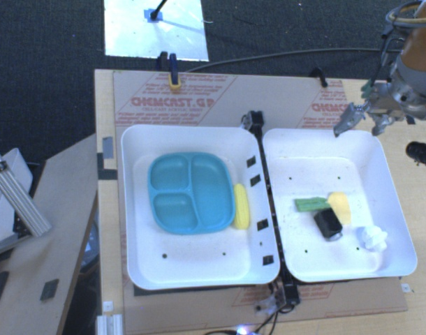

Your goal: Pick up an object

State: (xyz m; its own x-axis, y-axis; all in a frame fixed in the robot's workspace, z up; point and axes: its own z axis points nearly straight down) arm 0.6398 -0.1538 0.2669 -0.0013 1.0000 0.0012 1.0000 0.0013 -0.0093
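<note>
Gripper (361, 121), fingers spread and holding nothing, poised above the back rim of the right bin (391, 180) at about one o'clock. Within that bin, toward five o'clock: green piece (311, 204) touching yellow block (340, 207), black object (328, 224) just below them, crumpled white item (372, 238) nearby. Left bin (140, 257): blue divided plate (188, 192) with a yellow banana-shaped item (241, 206) at its three o'clock edge.

The floor (45, 40) is dark carpet. On it, at the top, lies a shiny metal sheet (153, 19). The table (220, 93) is covered by brown board with red print. A lower wooden surface (56, 215) stands beside it at the left. A black cable (283, 54) runs behind the table.
</note>
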